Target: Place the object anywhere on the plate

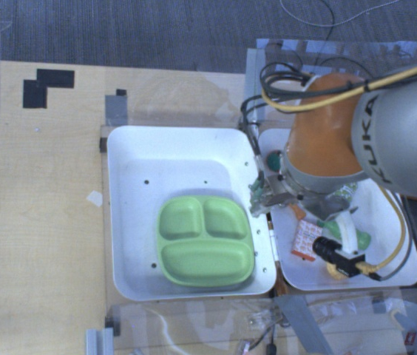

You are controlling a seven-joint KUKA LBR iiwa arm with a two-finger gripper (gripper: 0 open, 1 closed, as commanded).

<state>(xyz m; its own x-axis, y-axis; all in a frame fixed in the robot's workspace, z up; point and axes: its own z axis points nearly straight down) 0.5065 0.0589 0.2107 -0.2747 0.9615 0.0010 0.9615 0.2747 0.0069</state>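
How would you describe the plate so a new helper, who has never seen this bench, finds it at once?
Start at the two white bins side by side and take the left bin, away from the grey and orange arm. The plate lies flat on that bin's floor, toward its near right corner. It is light green with rounded corners, split into two small sections and one long one.
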